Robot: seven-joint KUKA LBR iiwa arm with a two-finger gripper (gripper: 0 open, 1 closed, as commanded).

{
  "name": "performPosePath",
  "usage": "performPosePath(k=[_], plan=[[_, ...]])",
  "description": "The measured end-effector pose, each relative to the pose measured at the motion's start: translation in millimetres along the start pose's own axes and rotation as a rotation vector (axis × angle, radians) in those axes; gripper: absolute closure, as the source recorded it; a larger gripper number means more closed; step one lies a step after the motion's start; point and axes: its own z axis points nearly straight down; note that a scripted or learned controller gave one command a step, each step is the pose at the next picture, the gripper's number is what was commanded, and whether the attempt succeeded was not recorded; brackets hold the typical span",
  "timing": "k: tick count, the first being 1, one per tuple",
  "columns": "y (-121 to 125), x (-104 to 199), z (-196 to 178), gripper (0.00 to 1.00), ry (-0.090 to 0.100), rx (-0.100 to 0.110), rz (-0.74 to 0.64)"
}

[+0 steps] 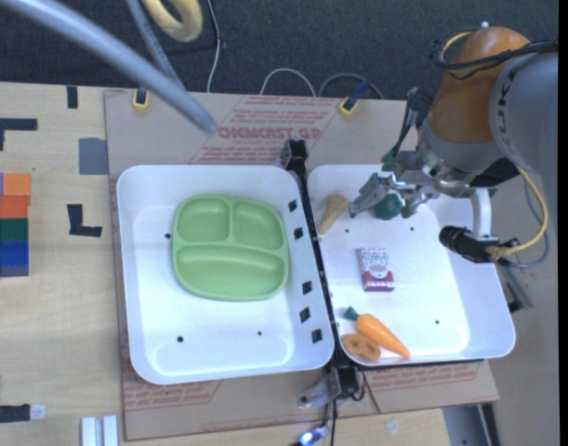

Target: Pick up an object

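**Gripper over the right bin with a green object at its fingers**

The arm (pixel 488 82) reaches in from the right and places the gripper (pixel 388 201) above the far part of the right bin (pixel 469 286). A small dark green object (pixel 389 206) sits between the fingers, which stand narrow around it. This reads as a grasp in progress or just made. Whether the object is clear of the bin floor cannot be determined from this angle.

Other candidates lie in the same bin:
- A beige piece (pixel 331 212) rests at the far left, against the divider (pixel 307 249).
- A small red and white carton (pixel 376 269) lies flat near the centre, well apart from the walls, so it is open to a top approach.
- A carrot (pixel 381 334) lies at the near left corner, just beside an orange slice (pixel 362 347). Their closeness to the rim would limit finger clearance.

The left bin (pixel 144 342) bears a green divided plate (pixel 232 247), placed centrally and untouched.

Judgement: the pick step is under way. A vertical lift would confirm retention.
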Motion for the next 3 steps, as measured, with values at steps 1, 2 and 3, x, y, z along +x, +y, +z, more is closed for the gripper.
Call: performPosePath(k=[1, 2, 3], plan=[[0, 0, 47, 0.0, 0.0, -0.001, 0.0], [-3, 3, 114, 0.0, 0.0, -0.001, 0.0], [-3, 3, 103, 1.0, 0.001, 0.0, -0.002]])
